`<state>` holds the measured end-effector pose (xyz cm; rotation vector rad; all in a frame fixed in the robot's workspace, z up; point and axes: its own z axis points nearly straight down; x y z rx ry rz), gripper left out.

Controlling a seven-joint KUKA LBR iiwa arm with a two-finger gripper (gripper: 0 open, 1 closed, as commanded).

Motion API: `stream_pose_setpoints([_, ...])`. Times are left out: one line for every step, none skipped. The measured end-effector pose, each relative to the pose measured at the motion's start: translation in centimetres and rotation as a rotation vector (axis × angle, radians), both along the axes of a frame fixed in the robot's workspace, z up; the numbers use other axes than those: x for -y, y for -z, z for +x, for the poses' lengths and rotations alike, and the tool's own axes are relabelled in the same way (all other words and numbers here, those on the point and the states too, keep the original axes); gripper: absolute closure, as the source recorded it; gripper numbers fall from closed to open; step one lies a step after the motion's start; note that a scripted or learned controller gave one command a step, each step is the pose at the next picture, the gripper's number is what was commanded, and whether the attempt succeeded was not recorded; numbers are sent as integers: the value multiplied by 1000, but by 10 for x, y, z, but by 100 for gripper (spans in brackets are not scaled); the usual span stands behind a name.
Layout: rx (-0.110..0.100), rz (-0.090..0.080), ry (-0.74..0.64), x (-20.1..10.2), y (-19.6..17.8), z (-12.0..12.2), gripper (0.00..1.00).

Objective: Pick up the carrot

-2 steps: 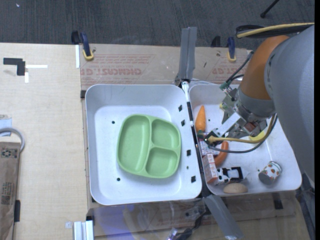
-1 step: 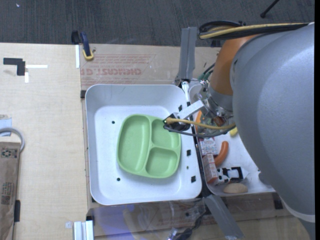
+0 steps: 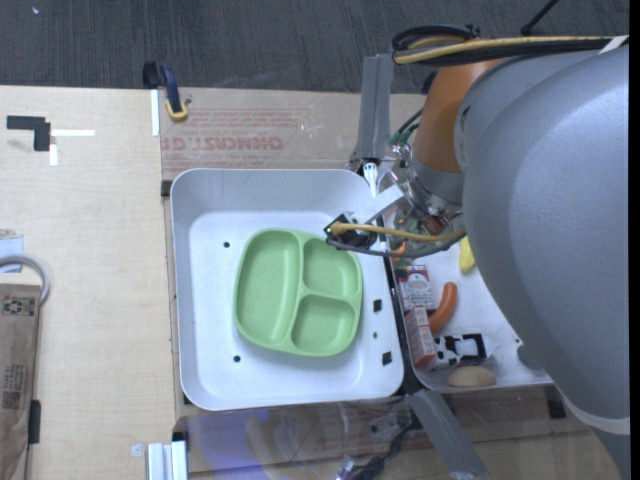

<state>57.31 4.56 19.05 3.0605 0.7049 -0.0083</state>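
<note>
Carrot: small orange stick lying in the right bin, tilted, upper end pointing up-right. It's free on the bin floor, nothing gripping it. Just to its left is a red & white packet, and below that a red bottle-like item lying lengthwise. Below the carrot sit a black & white object and, nearer the front rim, a tan rounded lump. Up-right of the carrot, a yellow piece pokes out by the arm's edge.

Pincer: above-left of the carrot, around the boundary btw. the two bins near their back side, w/ a yellow cable running across it. Apart from the carrot, not touching it. Spread or pressed together: can't tell, too cluttered & partly hidden by the wrist. Orange band sits above it; the grey arm covers most of the right bin.

Left bin: holds a light green divided plate, 3 compartments, roughly centred, flat on the floor.

Counter: pale wood to the left, w/ a brown paper bag at the left edge and a cardboard sheet w/ red print behind the left bin.
</note>
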Motion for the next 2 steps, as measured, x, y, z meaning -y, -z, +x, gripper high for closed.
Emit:
stream_pose_setpoints([1,0,-97,24,-51,37,100])
stream_pose_setpoints([-1,1,-110,37,-13,62,100])
